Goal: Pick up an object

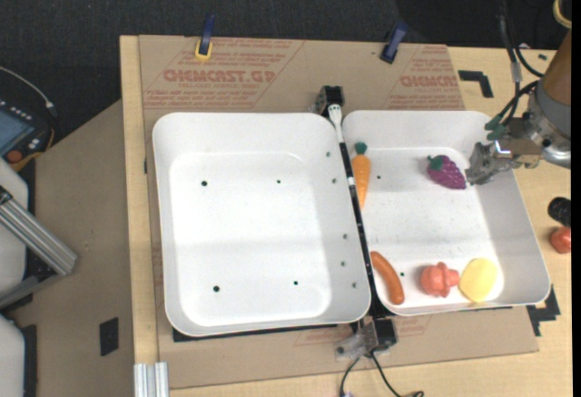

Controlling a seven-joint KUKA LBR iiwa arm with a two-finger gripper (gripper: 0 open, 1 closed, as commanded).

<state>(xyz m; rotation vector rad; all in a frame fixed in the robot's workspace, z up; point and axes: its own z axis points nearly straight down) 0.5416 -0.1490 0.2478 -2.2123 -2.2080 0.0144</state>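
Note:
The right bin (436, 223) holds a purple bunch of grapes (446, 172) near its far right. An orange carrot (361, 175) with a green top lies along its left wall. At the front lie an orange-red sausage (388, 276), a small red toy (438, 279) and a yellow lemon (480, 279). My gripper (483, 163) hangs just right of the grapes, over the bin's right side, close to them. Nothing shows between its fingers.
The left bin (254, 223) sits beside the right one on a brown cardboard sheet (272, 68). Blue clips (394, 43) hold the sheet's far edge. An orange object (561, 239) lies on the bench, right of the bins.

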